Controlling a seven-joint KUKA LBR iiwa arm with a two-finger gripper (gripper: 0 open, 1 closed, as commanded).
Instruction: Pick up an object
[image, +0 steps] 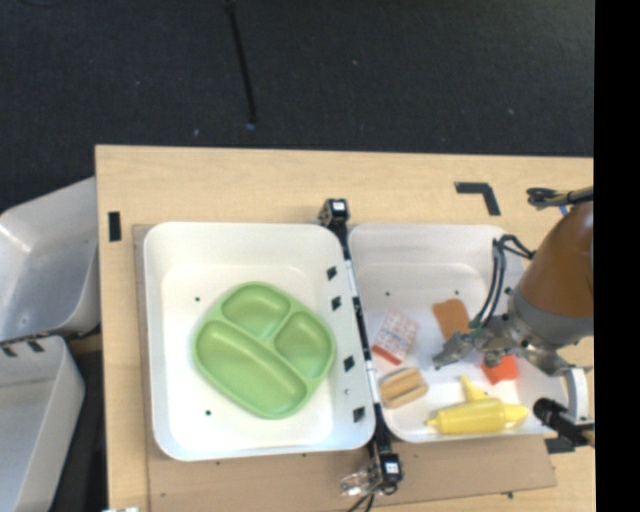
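Arm: reaches in from the right over the right bin (420, 240), orange band uppermost, wrist bent down and toward the left.
Gripper (452, 350): low inside the right bin, its dark fingers pointing left; whether open or closed, I cannot tell.
Objects in right bin: brown block (450, 317) just above the gripper; red piece (501, 368) by the wrist; yellow mustard bottle (476, 416) lying along the near wall; bread-like toy (402, 386); red-patterned packet (394, 336).
Left bin (160, 300): holds a green divided plate (262, 348).
Surface: pale wooden bench (220, 185); dark floor beyond it.
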